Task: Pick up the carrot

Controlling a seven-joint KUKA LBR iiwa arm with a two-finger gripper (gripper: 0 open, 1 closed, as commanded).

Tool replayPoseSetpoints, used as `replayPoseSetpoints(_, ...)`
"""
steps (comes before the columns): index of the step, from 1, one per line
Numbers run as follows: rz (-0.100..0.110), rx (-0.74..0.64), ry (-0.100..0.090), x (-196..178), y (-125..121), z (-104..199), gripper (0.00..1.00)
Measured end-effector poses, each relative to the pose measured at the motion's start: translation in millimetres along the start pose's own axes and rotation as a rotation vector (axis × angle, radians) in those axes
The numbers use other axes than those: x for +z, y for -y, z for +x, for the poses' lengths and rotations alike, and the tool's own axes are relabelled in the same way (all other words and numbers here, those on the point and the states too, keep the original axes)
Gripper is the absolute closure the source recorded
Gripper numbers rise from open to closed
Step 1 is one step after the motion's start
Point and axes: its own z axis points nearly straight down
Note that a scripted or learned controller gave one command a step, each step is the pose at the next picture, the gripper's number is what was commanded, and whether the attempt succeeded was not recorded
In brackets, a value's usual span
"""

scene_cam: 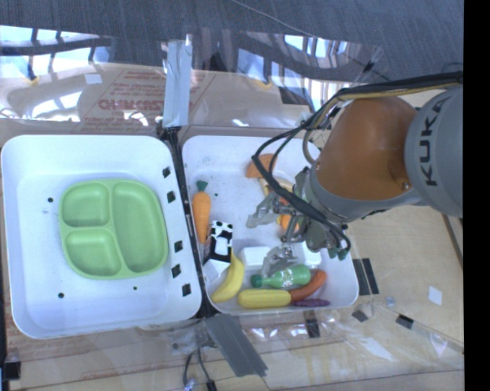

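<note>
The carrot [200, 217], orange with a green top pointing to the back, lies along the left wall of the right bin [228, 149]. My gripper [271, 236] hangs over the middle of that bin, under the orange wrist band, to the right of the carrot and apart from it. Its two metal fingers [263, 211] are spread and open, and I see nothing held between them. A small orange piece [285, 221] shows just behind the upper finger, partly hidden by the wrist.
The left bin holds a green divided plate [114, 228]. In the right bin lie a black-and-white object [220, 241], two bananas [229, 279], a green bottle [282, 279], a red-orange pepper [311, 285], a purple piece [311, 303] and an orange item [259, 168] at the back.
</note>
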Motion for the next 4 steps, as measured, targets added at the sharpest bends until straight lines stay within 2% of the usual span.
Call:
replayPoseSetpoints(1,0.000,0.039,0.001,46,53,-44,0.00)
replayPoseSetpoints(2,0.001,-0.051,0.002,119,105,-63,0.00)
replayPoseSetpoints(3,0.003,-0.061,0.008,106,103,-66,1.00)
replayPoseSetpoints(4,0.001,0.225,0.008,50,78,-98,1.00)
